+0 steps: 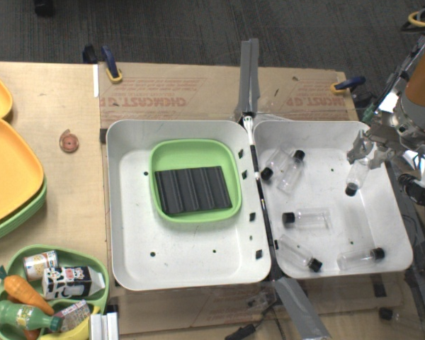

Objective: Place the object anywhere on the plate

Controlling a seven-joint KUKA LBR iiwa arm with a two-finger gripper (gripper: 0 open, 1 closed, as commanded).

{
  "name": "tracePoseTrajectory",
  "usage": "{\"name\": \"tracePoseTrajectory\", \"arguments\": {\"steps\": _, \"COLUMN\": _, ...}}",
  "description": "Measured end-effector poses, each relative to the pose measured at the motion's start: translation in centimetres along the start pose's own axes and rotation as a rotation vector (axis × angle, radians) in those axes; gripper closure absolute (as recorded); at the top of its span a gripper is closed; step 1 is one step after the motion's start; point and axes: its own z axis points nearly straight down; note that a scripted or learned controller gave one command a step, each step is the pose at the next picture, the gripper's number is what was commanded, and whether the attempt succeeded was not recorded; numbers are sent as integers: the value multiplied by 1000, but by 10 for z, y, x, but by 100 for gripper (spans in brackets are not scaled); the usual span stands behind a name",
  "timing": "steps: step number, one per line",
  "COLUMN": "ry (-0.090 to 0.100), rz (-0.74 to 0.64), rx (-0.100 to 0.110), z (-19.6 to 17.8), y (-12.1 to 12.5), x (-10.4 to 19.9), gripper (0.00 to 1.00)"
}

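A green plate lies in the left bin, with a dark ridged mat covering its middle. Over the right bin's far right side, my gripper points down and to the left. A clear vial with a black cap hangs tilted from it, cap end lowest. The vial's clear upper end sits between the fingers, so the gripper is shut on it. The plate is well to the left of the gripper, across the divider between the bins.
Several more clear black-capped vials lie in the right bin, among them one at the back and one in the middle. Yellow plates and a green bowl of toy food stand on the bench at left.
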Motion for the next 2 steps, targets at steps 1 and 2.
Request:
{"name": "tracePoseTrajectory", "arguments": {"steps": 1, "ry": 0, "rz": 0, "rx": 0, "z": 0, "y": 0, "x": 0, "gripper": 0}}
{"name": "tracePoseTrajectory", "arguments": {"steps": 2, "ry": 1, "rz": 195, "rx": 2, "z": 2, "y": -11, "x": 1, "gripper": 0}}
